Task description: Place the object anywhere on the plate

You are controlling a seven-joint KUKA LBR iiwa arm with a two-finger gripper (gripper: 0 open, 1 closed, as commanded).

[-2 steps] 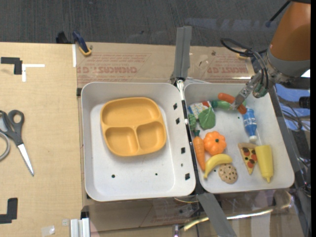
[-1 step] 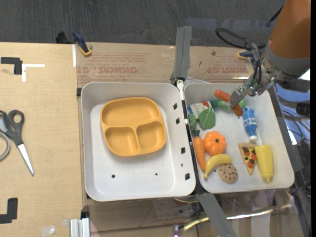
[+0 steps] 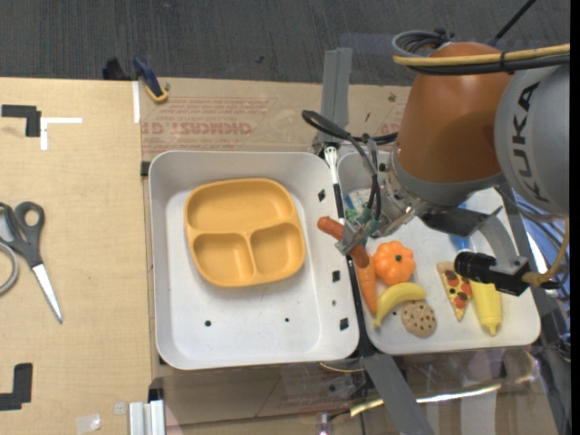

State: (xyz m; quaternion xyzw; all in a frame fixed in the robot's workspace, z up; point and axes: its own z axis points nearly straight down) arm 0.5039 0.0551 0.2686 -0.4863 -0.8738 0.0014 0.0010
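An orange-yellow plate (image 3: 243, 238) with three compartments lies in the left white bin (image 3: 181, 333), and nothing rests on it. My gripper (image 3: 355, 236) hangs low over the left edge of the right bin (image 3: 517, 333), right at a reddish-orange sausage-shaped toy (image 3: 332, 228) that pokes out over the divide between the bins. An orange carrot (image 3: 367, 286) lies just below the gripper. The big orange and grey wrist hides most of the hand from above.
The right bin also holds a small pumpkin (image 3: 395, 261), a banana (image 3: 396, 297), a cookie (image 3: 418, 318), a pizza slice (image 3: 453, 288), a yellow bottle (image 3: 488, 308) and something blue (image 3: 464, 219) under the arm. Scissors (image 3: 32, 252) lie on the bench at far left.
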